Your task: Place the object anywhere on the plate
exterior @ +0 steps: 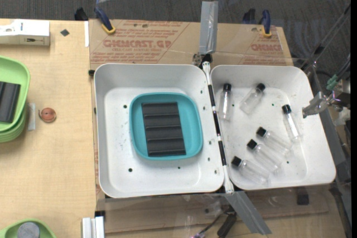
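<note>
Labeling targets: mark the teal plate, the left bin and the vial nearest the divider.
teal plate (192, 120): camera view, right rim.
left bin (114, 142): camera view, bare floor left of the plate.
vial (225, 102): camera view, clear body below its black cap.

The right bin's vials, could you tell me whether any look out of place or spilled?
Nothing spilled. Six clear vials with black caps lie on their sides, scattered at different angles in the right bin. The teal plate in the left bin holds a black ridged insert.

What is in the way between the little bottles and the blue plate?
The bottles lie in the right bin, and the plate sits in the left bin. Between them stand the two bins' raised walls, meeting at the middle seam. A bottle must be lifted over that ridge. A black insert already covers the plate's middle.
</note>
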Robot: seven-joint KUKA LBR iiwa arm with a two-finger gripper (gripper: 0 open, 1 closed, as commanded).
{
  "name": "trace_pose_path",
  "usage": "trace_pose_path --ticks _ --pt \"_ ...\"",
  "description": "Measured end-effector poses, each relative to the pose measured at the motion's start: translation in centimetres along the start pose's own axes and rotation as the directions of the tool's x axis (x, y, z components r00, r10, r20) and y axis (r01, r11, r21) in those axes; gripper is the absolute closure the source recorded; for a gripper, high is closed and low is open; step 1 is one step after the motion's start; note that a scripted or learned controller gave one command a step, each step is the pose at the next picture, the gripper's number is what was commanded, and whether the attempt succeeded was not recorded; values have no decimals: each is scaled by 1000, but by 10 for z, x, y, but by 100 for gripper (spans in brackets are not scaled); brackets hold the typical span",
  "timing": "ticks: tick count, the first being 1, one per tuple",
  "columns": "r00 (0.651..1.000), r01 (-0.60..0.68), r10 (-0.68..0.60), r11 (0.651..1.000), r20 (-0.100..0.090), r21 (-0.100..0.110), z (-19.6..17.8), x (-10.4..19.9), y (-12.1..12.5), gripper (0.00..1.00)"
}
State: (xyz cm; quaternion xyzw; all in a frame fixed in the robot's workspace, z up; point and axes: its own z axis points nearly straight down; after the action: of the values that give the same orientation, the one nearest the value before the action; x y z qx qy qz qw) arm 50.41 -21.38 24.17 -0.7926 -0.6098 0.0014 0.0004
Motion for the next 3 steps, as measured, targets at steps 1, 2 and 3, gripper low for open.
trace_pose_path --ticks 1,2,3 --pt "1000 -15 15 1000 0 0 -13 6 9 0" --pt "1000 -15 15 1000 0 1 -12 6 8 0" --pt "1000 -15 15 1000 0 1 -13 6 8 0"
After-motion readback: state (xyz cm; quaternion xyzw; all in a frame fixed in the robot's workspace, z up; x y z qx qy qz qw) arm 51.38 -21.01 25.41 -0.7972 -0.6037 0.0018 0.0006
